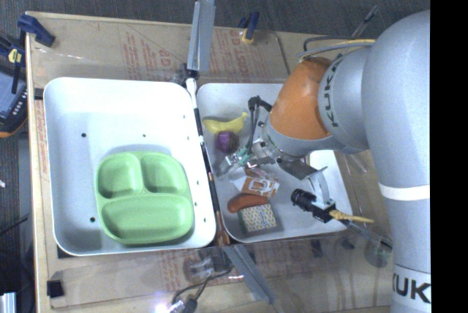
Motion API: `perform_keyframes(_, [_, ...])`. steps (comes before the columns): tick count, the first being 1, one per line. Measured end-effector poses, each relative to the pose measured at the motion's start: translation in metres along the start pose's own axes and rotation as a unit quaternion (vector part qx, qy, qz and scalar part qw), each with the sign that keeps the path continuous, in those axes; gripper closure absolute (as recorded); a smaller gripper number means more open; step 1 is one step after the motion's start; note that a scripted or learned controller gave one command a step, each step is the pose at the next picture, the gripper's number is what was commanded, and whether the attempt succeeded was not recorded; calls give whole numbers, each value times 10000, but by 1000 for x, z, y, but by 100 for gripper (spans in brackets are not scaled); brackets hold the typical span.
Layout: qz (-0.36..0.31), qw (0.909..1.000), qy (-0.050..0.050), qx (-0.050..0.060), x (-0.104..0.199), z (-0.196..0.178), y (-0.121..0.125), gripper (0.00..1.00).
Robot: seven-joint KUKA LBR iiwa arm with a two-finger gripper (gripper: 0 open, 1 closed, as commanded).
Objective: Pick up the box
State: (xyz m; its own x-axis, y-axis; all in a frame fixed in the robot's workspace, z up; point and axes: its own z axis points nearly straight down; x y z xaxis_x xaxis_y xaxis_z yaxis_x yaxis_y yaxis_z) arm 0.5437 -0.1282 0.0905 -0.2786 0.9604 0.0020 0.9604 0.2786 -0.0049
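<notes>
A small orange-and-white box (260, 186) lies flat near the middle of the right bin (333, 225). My gripper (241, 156) hangs just above and to the left of it, low over the bin floor. A square block with a speckled pattern (257, 218) rests at the bin's front edge. The arm's orange band and grey wrist cover the right half of that bin.
A yellow banana-shaped toy (227, 123) and a purple piece (225, 141) sit at the back left of the right bin. A red-brown sausage (245, 202) lies between the box and the block. The left bin (66, 107) holds a green divided tray (143, 196).
</notes>
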Motion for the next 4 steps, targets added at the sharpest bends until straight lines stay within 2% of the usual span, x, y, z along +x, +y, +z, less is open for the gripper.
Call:
perform_keyframes(1, [1458, 9893, -5, -17, -1, -1, 41, 0])
perform_keyframes(2, [17, 10000, -2, -14, -58, -56, -30, 0])
perform_keyframes(3, [-368, 9989, -180, -213, 7, -22, -30, 0])
perform_keyframes(4, [-228, 9997, -21, -29, -62, -181, -85, 0])
